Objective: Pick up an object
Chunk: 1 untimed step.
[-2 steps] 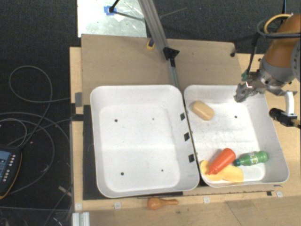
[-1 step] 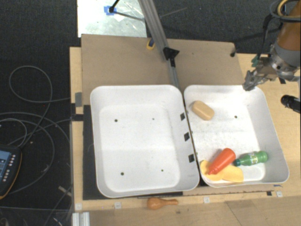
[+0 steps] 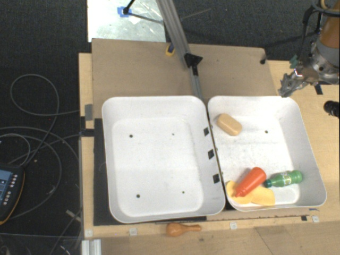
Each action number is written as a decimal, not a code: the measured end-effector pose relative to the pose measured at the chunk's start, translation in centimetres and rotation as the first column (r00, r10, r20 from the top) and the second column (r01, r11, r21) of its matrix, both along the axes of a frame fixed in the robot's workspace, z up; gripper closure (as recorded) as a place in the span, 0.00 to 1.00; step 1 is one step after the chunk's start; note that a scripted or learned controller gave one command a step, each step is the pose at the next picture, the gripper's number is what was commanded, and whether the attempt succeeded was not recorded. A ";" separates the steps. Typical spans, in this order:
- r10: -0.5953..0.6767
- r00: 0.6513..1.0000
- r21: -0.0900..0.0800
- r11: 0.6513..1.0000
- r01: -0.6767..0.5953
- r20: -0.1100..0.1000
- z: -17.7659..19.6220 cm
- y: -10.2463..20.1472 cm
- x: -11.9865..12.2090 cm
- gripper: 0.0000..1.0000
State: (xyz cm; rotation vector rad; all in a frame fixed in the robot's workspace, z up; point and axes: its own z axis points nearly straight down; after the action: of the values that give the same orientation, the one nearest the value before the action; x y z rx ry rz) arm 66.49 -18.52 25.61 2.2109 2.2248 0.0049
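Lying low in the right bin (image 3: 305, 142), an orange bottle (image 3: 251, 181) crowds a green bottle (image 3: 284, 179) and yellow piece (image 3: 261, 196); farther back the tan block (image 3: 229, 124) sits alone, the easier pick. Beyond, the tool (image 3: 287, 86) hovers over the bin's far corner, grip unreadable.

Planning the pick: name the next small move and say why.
Probably bring the hand inward over the right bin toward the tan block. The hand sits beyond the bin's far right corner, with nothing between its tips, and the block lies alone, apart from the orange bottle and green bottle clustered together.
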 end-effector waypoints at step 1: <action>0.004 1.000 0.003 1.000 -0.004 -0.004 -1.3 5.6 -0.4 1.00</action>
State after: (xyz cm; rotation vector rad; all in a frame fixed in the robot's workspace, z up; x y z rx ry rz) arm 66.10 -12.87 24.27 2.2101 2.2328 0.0033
